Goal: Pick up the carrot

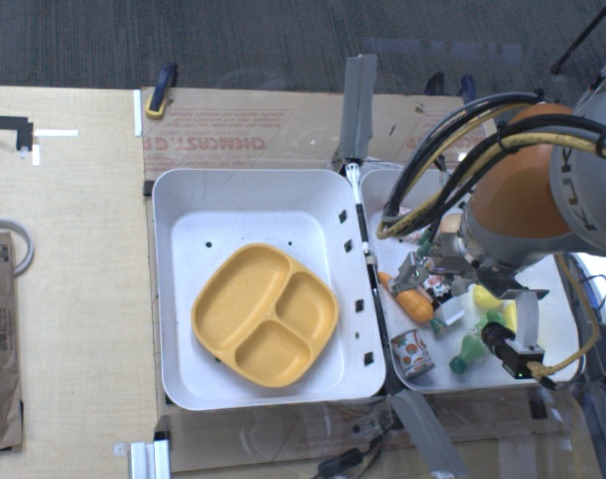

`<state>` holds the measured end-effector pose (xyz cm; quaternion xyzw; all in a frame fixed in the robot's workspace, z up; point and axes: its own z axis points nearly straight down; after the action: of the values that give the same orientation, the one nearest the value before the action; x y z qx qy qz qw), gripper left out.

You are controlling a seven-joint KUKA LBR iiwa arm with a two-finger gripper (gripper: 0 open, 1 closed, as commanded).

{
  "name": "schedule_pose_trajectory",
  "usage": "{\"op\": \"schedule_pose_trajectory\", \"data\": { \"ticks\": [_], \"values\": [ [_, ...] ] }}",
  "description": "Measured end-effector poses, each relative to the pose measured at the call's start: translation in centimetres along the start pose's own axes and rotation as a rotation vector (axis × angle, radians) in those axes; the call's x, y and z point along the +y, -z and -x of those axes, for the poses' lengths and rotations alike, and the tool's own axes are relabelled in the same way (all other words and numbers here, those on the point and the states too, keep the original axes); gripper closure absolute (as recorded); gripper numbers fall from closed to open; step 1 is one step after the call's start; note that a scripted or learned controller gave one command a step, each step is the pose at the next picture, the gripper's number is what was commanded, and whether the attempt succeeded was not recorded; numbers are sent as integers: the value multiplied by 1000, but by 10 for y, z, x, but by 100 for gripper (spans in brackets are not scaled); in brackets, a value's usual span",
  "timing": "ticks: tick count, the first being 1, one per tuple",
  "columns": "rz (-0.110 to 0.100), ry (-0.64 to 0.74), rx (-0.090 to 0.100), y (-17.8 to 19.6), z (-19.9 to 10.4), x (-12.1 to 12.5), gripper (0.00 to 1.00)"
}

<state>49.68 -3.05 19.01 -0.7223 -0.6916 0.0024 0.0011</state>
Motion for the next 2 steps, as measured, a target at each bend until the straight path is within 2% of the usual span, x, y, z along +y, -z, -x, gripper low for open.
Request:
{"op": "schedule_pose_trajectory", "data": {
  "ticks": [1,2],
  "values": [
    [4,73,-1,82,1,98,0],
    [0,124,0,26,1,12,0]
  ]
}}
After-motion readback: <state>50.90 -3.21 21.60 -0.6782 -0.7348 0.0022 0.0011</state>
